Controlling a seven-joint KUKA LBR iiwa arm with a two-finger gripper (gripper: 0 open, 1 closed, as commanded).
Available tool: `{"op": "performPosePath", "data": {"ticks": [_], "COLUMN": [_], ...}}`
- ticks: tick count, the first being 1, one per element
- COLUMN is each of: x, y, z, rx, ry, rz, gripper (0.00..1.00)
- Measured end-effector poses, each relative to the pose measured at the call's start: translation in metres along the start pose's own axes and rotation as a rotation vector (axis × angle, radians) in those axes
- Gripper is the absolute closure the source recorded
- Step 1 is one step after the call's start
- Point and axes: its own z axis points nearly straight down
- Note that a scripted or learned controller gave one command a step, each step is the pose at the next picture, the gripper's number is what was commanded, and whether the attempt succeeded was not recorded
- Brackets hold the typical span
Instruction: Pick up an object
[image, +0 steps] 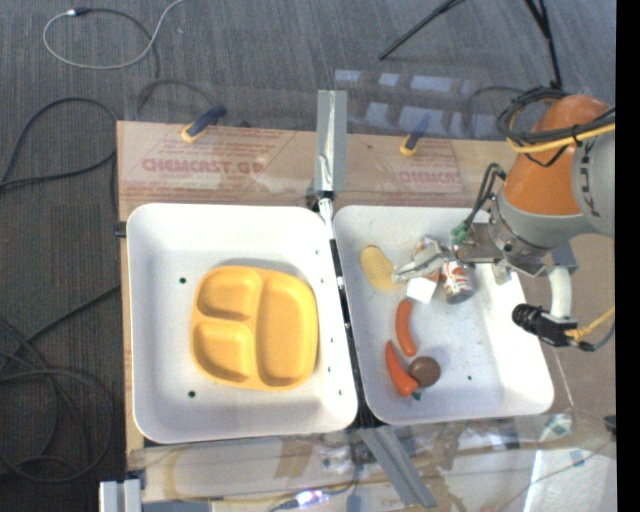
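My gripper (428, 259) hangs over the upper middle of the right bin (520, 392), reaching in from the right. Just under and beside it are a small red and white can (458, 283) and a white cube (420, 291). A pale yellow oval piece (377, 267) lies to the gripper's left. Lower in the bin are a red sausage (404, 327), an orange carrot-like piece (399, 372) and a brown ball (425, 371) touching it. Nothing can be seen held in the gripper.
The left bin (150, 260) holds a yellow divided tray (256, 326). A metal divider (328, 150) runs between the bins at the back. Cables loop by the arm (545, 190) at the right. The right bin's lower right floor is bare.
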Motion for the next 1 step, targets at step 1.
{"op": "performPosePath", "data": {"ticks": [1], "x": [0.0357], "y": [-0.0306], "z": [0.104], "rx": [-0.001], "ry": [-0.003], "rz": [0.008], "gripper": [0.0]}}
